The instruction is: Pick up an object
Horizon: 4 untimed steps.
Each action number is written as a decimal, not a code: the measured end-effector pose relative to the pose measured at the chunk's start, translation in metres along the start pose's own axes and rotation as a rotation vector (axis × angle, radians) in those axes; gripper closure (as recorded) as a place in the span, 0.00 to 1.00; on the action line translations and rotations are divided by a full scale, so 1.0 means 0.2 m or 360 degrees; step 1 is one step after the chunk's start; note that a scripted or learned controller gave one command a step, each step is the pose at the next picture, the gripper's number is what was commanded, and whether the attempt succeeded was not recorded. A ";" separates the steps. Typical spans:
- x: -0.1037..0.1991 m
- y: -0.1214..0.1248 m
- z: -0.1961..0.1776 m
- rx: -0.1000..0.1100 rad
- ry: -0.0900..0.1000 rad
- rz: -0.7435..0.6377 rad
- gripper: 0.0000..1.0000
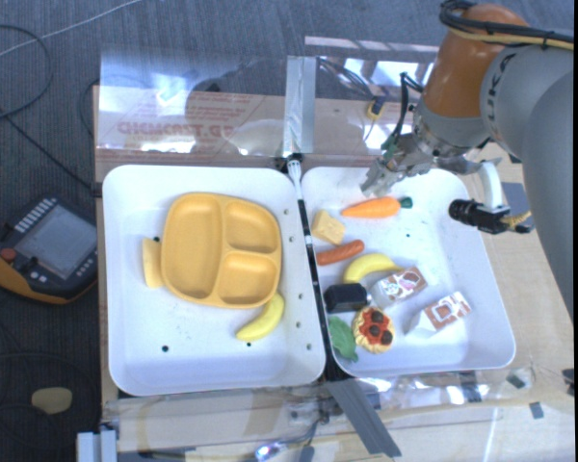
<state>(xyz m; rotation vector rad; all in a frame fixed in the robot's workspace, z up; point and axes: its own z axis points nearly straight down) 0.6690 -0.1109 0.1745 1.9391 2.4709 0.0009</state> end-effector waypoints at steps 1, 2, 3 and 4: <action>0.01 0.00 -0.04 0.0000 0.0002 -0.0003 1.00; -0.13 -0.57 -0.35 0.0003 -0.0002 -0.0077 1.00; 0.16 -0.47 -0.16 0.0004 0.0002 0.0234 1.00; 0.15 -0.47 -0.16 0.0004 0.0002 0.0235 0.00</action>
